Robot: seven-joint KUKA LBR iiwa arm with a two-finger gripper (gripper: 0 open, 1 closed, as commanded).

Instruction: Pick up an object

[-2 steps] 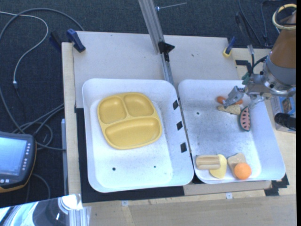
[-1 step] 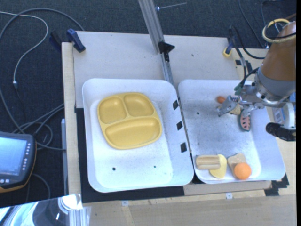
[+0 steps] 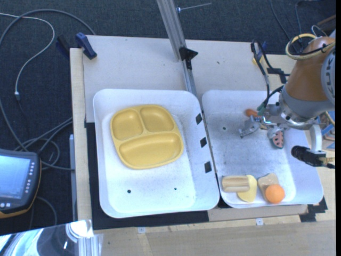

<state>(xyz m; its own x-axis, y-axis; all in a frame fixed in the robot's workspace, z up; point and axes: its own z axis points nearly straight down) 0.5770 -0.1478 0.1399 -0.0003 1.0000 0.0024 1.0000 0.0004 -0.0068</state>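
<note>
Hovering over the right bin [image 3: 303, 191], the gripper [image 3: 249, 127] looks empty, its opening unclear; no writing legible.

grey arm [image 3: 306, 103] with orange band, black cables, metallic end effector [image 3: 249, 128].

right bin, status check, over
Gripper over right bin, nothing seen between fingers. Orange ball, bun at near edge, untouched. Yellow tray in left bin.

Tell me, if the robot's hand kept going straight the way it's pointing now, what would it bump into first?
The hand points down and leftward over the right bin. Going straight on, it would most likely meet that bin's bare white floor first. The food pieces sit nearer the front edge, off that line, though depth is hard to judge.
</note>
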